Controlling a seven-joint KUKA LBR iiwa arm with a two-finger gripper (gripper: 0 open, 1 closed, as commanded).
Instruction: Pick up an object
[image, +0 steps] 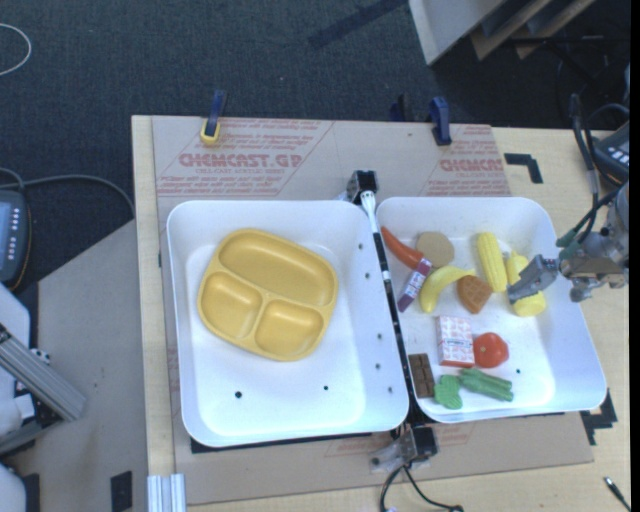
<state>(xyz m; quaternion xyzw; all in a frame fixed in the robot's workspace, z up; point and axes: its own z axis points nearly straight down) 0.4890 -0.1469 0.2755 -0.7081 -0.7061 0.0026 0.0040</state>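
While the grey two-finger gripper (532, 285) hung at the right edge of the right white bin (575, 350), its fingers' state unreadable, a small yellow plastic lemon-like piece (527, 304) lay directly beneath them.

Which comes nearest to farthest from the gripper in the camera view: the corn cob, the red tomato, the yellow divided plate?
From the gripper:
1. Corn cob, just left of it in the right bin.
2. Red tomato, below and left, same bin.
3. Yellow divided plate, across in the left bin.
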